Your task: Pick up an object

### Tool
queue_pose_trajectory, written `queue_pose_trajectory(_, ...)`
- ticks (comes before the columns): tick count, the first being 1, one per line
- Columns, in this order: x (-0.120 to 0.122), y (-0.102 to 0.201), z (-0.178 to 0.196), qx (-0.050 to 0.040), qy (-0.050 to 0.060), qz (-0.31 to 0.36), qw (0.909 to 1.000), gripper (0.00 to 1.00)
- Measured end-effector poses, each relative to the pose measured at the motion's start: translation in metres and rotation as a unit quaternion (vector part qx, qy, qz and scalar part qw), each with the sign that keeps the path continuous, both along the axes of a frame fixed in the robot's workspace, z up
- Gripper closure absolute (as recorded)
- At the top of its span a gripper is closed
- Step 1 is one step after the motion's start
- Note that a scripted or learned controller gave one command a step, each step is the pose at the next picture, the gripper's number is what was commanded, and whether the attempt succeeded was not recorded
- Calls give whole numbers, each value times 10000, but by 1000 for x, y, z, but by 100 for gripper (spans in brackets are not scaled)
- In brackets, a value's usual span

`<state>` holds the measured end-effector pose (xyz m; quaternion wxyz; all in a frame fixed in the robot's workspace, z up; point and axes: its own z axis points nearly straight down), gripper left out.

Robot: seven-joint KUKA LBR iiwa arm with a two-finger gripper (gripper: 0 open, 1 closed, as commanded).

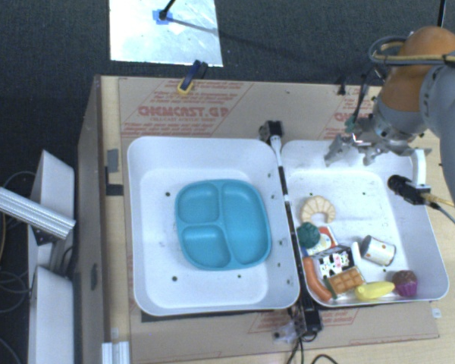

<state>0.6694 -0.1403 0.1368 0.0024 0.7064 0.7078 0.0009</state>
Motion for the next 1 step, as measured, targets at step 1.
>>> queue_pose_trajectory(1, 0, 40, -14, 14, 10, 11, 10000, 0)
